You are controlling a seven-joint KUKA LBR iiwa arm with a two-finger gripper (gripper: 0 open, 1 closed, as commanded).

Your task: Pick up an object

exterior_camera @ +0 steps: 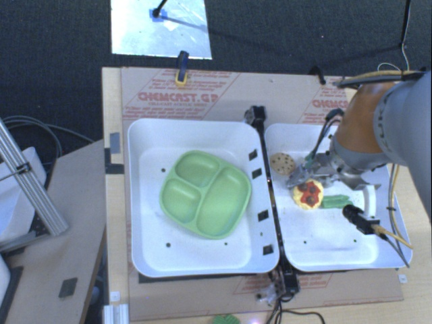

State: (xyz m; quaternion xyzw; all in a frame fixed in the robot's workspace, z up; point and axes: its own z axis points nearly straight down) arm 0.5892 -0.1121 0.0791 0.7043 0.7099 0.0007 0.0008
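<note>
Right bin (337, 248): claw (302, 175) state unclear, touching yellow-red toy (308, 194) just below.

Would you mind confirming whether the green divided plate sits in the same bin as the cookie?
No, the green divided plate lies in the left bin, while the cookie lies in the right bin.

My gripper (302, 175) hangs low over the right bin (337, 252), my grey arm and its orange band (358, 117) coming in from three o'clock. Just at five o'clock of my fingertips lies a yellow toy with red spots (308, 194), with a green piece (335, 201) at its three o'clock. A brown cookie (281, 162) sits at ten o'clock of the gripper. The left bin (145, 248) holds a green divided plate (205, 194).
</note>
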